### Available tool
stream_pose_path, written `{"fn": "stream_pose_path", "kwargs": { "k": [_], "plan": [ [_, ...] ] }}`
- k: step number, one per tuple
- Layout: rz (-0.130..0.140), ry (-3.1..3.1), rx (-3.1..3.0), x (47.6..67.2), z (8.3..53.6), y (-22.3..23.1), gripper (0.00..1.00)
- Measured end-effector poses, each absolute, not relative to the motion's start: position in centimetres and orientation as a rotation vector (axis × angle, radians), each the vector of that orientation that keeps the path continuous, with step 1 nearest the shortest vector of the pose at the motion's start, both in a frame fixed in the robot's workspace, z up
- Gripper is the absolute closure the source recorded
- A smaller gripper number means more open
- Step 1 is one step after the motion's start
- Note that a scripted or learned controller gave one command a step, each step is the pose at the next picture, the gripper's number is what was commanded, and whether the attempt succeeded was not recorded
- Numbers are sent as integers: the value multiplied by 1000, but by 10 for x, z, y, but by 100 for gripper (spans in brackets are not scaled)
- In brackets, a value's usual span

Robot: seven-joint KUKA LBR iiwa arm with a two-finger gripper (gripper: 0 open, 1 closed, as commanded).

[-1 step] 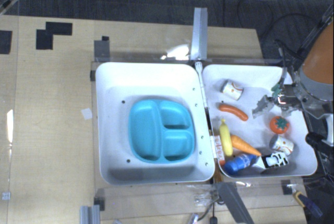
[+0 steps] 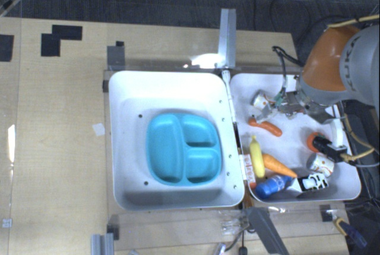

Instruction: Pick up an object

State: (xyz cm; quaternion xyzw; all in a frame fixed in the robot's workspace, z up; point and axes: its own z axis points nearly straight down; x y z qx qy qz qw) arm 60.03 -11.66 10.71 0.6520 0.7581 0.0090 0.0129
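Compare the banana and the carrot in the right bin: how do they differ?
Colour: the banana is yellow, the carrot orange. Pose: the banana lies nearly along the bin's left wall, while the carrot slants away from it toward the right. Shape: the banana looks blunt-ended, the carrot tapers. Both are elongated toy foods lying flat, close together.

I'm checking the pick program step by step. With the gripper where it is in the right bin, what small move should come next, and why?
Probably a short descent toward the small orange sausage-shaped toy. The gripper sits in the right white bin just above and to the right of that toy, with nothing visibly between its fingers. Nudging slightly left while lowering would centre it; the yellow banana lies farther off.
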Motion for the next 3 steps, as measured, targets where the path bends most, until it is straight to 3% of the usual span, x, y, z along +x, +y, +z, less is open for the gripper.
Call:
{"fn": "stream_pose_path", "kwargs": {
  "k": [1,2,3],
  "plan": [
    [31,2400,1978,596,100,-91,0],
    [12,2534,1836,581,90,-87,0],
    [21,2532,1830,584,102,-85,100]
  ]
}}
